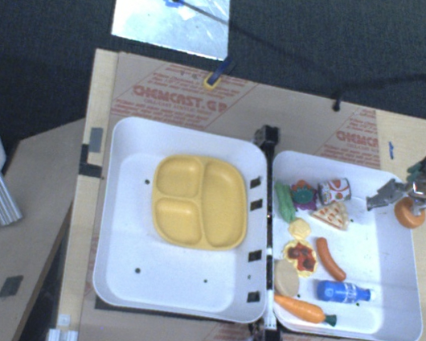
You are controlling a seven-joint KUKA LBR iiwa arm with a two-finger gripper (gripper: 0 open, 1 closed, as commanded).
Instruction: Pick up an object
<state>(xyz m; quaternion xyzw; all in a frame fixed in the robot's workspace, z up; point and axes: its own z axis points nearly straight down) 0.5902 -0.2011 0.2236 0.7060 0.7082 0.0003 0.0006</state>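
The right bin (pixel 399 272) holds several toy foods: a green vegetable (pixel 283 201), a white and red can (pixel 334 189), a pizza slice (pixel 331 217), a sausage (pixel 330 258), a blue bottle (pixel 342 292) and a carrot (pixel 301 309). My gripper (pixel 392 197) hangs over the bin's far right corner, to the right of the can. An orange round piece (pixel 411 215) sits right beside the gripper at the bin's right rim; I cannot tell whether it is held.
The left bin (pixel 119 214) holds a yellow divided plate (pixel 198 201). A black hinge strip (pixel 266 216) runs between the bins. A tan round piece (pixel 286 278) and a small round pizza (pixel 301 255) lie by the right bin's left wall.
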